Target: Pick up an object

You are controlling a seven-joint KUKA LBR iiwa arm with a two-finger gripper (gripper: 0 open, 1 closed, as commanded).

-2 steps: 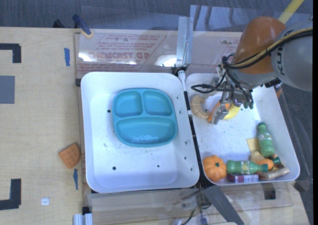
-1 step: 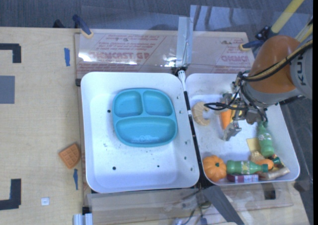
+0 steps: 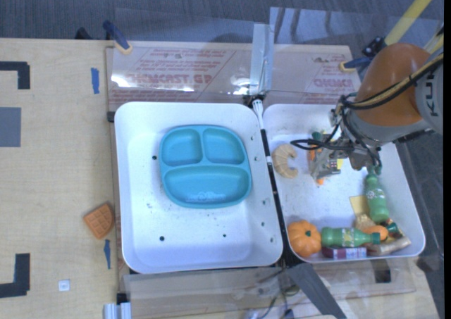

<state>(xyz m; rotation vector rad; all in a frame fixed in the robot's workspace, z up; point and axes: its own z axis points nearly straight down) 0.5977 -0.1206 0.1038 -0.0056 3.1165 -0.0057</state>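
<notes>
Hovering gripper (image 3: 325,164) in right bin (image 3: 303,212); croissant (image 3: 285,160) just left of it; finger state unclear.

I see a blue divided plate (image 3: 205,167) sitting mid left bin (image 3: 137,240), three compartments, two small ones on far side. Waffle-looking orange piece (image 3: 99,220) lies on the wood bench (image 3: 49,170), left of that bin, near side. Blue tape strip (image 3: 95,80) on bench at far left corner. Clear plastic sheet (image 3: 183,71) w/ red print lies beyond both bins.
</notes>
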